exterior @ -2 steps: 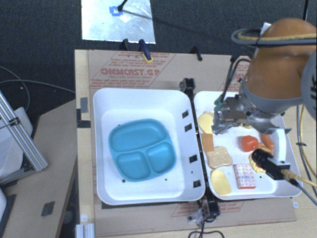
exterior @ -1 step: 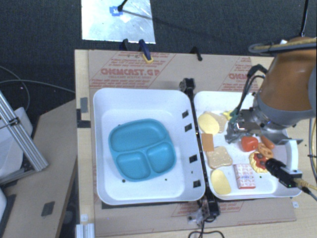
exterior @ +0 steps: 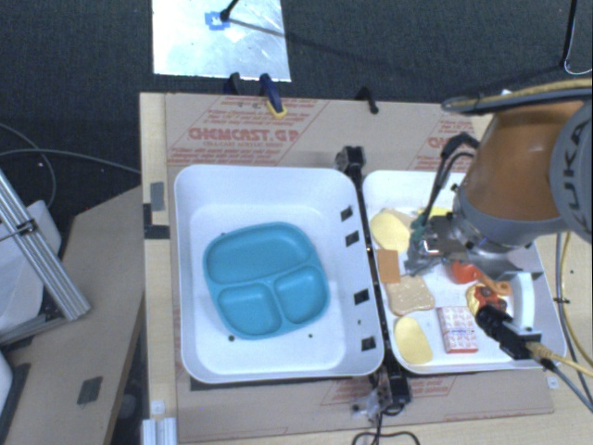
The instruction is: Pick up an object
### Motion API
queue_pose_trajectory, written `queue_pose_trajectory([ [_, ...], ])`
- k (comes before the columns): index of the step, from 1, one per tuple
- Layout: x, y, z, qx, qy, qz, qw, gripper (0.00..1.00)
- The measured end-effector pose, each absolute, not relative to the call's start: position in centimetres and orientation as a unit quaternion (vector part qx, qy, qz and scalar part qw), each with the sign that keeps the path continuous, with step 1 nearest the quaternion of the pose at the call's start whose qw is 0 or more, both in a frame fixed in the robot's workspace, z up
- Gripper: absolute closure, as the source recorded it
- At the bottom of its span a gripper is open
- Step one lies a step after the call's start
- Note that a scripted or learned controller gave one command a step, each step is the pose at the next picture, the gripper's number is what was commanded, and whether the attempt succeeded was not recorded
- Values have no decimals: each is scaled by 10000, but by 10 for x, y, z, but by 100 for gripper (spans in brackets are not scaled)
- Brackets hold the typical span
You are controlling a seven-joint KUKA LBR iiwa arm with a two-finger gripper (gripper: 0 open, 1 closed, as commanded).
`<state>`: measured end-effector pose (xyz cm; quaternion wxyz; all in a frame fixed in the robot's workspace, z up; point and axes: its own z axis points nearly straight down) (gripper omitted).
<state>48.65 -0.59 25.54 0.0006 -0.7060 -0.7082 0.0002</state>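
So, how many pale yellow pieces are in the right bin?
2 that I can see. One yellow piece lies near the bin's upper left, beside the gripper. The other yellow piece lies near the lower left corner. The arm covers part of the right bin, so more may be hidden.

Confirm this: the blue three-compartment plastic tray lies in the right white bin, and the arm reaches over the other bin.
Wrong bin. The camera view shows the blue three-compartment plastic tray lying in the left white bin; the arm reaches over the right white bin, among the food items.

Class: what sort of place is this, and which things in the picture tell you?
Probably a robotics lab test bench: a robot arm reaches over two white bins, one holding a blue divided tray, the other small toy-like food items.
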Motion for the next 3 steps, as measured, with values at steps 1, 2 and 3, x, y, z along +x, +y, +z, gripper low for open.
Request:
queue_pose_trajectory([
  [1, 487, 45, 285, -7039, -7103, -19, -10, 100],
  [2, 486, 88, 227, -7043, -7099, 12, 19, 100],
  [3, 516, 145, 464, -7038, -7104, -98, -48, 100],
])
